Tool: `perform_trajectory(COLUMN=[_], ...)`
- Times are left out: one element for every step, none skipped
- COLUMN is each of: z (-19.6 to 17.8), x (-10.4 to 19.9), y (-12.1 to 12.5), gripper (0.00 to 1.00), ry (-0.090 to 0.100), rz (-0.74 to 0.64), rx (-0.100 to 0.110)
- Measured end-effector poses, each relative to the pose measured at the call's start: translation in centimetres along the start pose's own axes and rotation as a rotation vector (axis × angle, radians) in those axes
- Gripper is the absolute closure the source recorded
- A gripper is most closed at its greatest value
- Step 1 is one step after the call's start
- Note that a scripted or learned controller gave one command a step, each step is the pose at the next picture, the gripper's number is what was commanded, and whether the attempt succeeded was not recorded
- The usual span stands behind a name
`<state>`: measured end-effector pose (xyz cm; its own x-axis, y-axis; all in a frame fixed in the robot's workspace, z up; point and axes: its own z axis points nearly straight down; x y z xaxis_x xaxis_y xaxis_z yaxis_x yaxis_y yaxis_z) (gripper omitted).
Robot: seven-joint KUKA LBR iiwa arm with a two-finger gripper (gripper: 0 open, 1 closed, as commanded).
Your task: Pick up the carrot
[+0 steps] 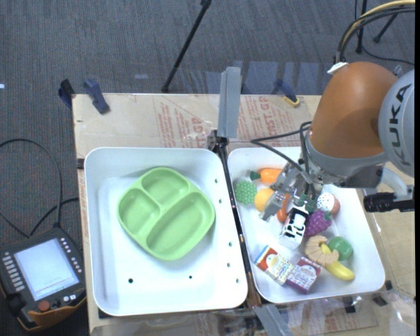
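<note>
Surface (161, 117): cardboard-covered, two white bins.
Carrot (270, 175): right bin (374, 257), far-left corner, beside the green toy.
Gripper (288, 196): just beside the carrot; finger state I cannot tell.
Advice: centre over the carrot, avoid neighbouring toys.

One fixed camera looks down at a slant from above the tabletop (161, 117). It stands far enough back to take in both bins (98, 187), and the arm (350, 117) enters from the right.

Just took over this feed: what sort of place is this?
Likely a robotics lab bench: two white bins on a cardboard-topped table, toy food, a teach pendant on carpet.
</note>
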<state>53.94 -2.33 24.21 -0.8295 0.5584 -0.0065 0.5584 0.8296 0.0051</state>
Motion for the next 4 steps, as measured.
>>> perform_trajectory(z=[5.5, -2.6, 5.9, -1.0], x=[5.5, 7.1, 8.4, 11.6], y=[-3.5, -0.6, 3.4, 5.9], gripper=[1.0, 1.0, 1.0, 1.0], ry=[0.014, 0.006, 0.014, 0.007], rz=[0.077, 0.255, 0.252, 0.43], rx=[0.01, 0.007, 0.014, 0.01])
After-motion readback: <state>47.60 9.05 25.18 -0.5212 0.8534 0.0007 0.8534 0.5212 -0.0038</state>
